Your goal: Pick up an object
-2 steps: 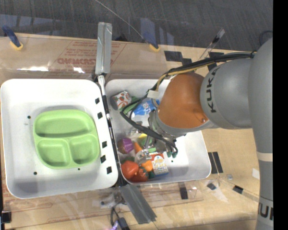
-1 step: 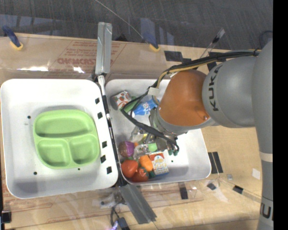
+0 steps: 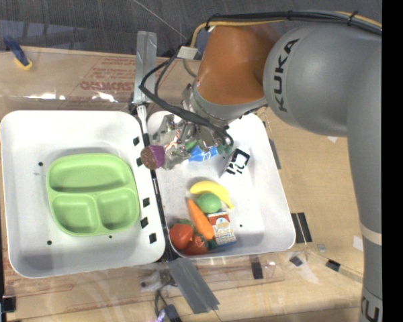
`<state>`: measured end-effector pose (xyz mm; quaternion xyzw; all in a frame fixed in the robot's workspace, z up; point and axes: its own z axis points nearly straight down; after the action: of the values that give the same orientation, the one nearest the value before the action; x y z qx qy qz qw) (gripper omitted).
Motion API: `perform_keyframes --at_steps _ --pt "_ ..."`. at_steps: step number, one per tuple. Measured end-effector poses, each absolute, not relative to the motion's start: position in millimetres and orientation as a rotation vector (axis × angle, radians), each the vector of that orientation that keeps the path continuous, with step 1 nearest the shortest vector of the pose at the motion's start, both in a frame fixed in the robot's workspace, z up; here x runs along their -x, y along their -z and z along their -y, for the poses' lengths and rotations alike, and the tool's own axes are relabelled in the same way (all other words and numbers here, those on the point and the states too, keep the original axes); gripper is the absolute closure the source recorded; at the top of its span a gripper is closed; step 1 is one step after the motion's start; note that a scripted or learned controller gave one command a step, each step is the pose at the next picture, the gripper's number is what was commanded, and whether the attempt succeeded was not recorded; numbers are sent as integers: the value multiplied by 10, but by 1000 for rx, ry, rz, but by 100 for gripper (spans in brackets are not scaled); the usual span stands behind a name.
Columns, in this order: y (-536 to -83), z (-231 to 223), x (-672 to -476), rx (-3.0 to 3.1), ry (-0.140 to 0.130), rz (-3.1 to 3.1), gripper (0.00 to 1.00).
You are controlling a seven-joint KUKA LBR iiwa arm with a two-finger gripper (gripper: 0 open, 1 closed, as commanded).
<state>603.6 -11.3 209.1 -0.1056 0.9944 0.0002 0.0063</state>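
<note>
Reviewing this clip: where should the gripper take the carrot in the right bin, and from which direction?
Judging by its pose, grip the carrot across its narrow width near mid-length, coming from above. It lies flat and slanted, wedged among the tomato, juice carton and banana, so side approaches look blocked.

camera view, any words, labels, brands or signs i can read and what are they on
"KUKA": black letters running up the grey arm.
Red print on the clear sheet behind the left bin: too blurred to read.
Picture label on the small carton in the right bin: too small to read.
Black and white marker on the right bin's floor: a pattern, no letters.
</note>
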Motion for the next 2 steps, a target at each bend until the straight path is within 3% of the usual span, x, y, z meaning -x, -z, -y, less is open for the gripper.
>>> perform_keyframes --at_steps 1,2 --pt "-2155 116 -6025 333 -1 -3118 100" --pt "-2727 593 -6581 86 4 -3133 100"
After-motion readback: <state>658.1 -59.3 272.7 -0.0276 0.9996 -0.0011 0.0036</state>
